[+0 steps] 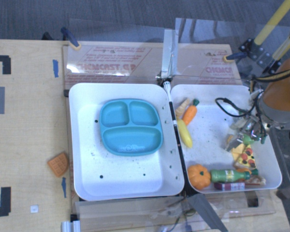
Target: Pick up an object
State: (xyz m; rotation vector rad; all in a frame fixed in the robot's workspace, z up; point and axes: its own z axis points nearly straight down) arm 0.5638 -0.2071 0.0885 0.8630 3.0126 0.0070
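camera view: two shallow white bins are seen side by side at mid-frame. the left bin contains a blue divided plate, lying flat toward its upper half. the right bin holds several items: a carrot and a yellow banana-like piece close against its left wall, a small orange pumpkin at the lower left corner, a green bottle lying on its side just beside the pumpkin along the lower wall, and a pizza slice toward the right of the bin.

the gripper is located in the right part of the right bin, directly above the pizza slice in the frame and apparently close to it. the state of its closing parts cannot be told; nothing is seen held.

a waffle-like orange piece is noted on the wooden bench, left of the left bin.
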